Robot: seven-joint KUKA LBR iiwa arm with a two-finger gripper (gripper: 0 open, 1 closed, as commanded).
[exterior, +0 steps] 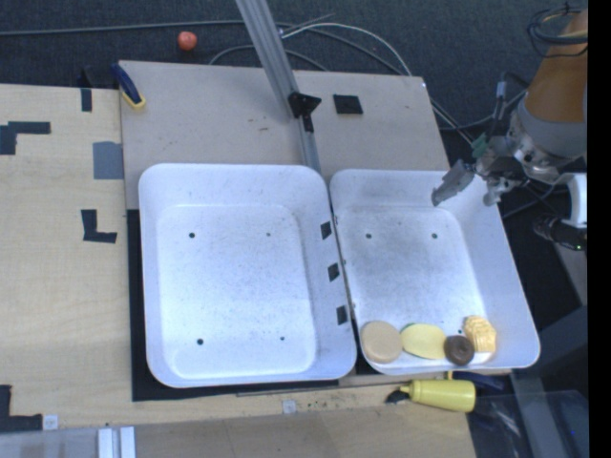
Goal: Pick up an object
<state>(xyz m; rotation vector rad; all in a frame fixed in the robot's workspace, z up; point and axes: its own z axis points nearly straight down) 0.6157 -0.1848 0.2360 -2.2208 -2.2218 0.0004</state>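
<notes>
Gripper [470, 185] hangs over the right bin's [496, 256] far edge — fingers spread, pinching nothing — well apart from the corn cob [479, 334].

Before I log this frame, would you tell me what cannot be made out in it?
- Hand, camera view: small and blurred, so its state is unclear.
- Arm: cut off by the right edge.
- Dark round object in the right bin: too small to identify, overlapping the yellow pieces.
- Yellow tool: partly hidden under the bin's front rim.
</notes>
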